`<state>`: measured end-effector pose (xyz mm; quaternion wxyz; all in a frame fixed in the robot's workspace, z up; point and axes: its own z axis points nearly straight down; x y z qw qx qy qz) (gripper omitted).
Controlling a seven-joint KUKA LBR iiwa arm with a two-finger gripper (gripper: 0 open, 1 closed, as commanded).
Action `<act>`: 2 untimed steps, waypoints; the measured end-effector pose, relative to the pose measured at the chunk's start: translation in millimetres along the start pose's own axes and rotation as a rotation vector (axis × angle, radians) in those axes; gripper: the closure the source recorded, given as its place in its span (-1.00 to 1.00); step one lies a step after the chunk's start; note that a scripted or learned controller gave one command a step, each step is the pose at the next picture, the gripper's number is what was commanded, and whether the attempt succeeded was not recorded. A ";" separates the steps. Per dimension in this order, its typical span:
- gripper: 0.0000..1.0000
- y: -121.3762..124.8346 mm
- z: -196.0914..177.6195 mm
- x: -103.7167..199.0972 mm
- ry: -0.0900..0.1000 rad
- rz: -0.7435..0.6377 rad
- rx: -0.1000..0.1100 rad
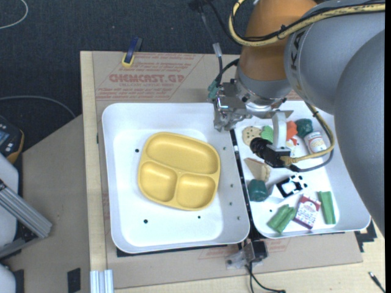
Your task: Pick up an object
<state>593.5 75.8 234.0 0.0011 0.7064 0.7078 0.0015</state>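
My gripper (225, 116) hangs under the orange-banded wrist, over the ridge between the two bins at the back of the right bin (342, 224). That bin holds several small items: a teal lump (258, 190), a tan wedge (257, 167), a beige disc (250, 134), two green blocks (280, 218) (327, 206), a red and white packet (307, 212), a small white bottle (316, 141) and a black and white piece (291, 185). Nothing shows as held. The arm's body hides the back part of the right bin.
A yellow divided plate (179, 170) lies in the middle of the left bin (122, 212). A black cable loops from the wrist down over the right bin's items. A blue and yellow clip (130, 52) sits on the cardboard behind the bins.
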 end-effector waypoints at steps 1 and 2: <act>1.00 10.4 2.5 -0.5 -0.001 0.000 0.000; 1.00 6.1 5.2 4.0 -0.001 0.001 0.005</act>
